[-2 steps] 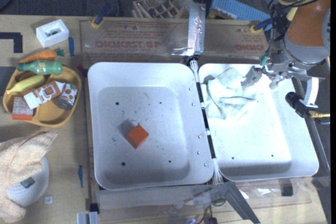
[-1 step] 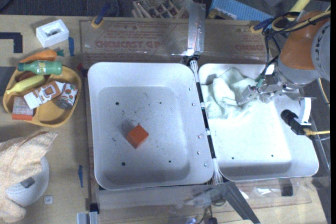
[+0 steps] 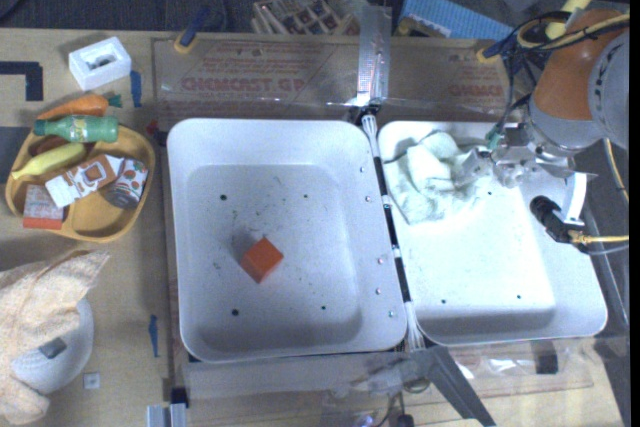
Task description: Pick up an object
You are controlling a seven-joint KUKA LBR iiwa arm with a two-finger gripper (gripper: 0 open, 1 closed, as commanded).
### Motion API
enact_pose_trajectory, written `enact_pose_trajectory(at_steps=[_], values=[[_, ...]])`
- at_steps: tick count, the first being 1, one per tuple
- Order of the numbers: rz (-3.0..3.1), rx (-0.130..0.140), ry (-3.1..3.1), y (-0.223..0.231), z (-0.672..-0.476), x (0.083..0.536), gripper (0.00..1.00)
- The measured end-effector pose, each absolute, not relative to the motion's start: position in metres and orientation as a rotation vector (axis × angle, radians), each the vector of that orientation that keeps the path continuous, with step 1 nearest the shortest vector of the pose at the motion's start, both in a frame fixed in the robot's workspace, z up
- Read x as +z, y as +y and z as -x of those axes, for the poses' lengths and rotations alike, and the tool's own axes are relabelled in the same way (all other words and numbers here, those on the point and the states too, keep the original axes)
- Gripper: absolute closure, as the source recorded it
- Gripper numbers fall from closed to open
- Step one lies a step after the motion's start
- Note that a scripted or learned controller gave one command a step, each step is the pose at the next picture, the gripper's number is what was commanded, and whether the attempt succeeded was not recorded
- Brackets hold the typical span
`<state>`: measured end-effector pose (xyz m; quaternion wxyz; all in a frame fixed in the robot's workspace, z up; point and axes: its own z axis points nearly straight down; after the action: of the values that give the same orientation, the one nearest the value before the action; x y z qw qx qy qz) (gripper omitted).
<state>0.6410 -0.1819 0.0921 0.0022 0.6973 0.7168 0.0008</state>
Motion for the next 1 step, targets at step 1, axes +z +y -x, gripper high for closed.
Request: enact_pose_trajectory(at_steps=[1], values=[[-2.185,0.005,2.247,-0.1819,-0.6423,0.1011,1.00]])
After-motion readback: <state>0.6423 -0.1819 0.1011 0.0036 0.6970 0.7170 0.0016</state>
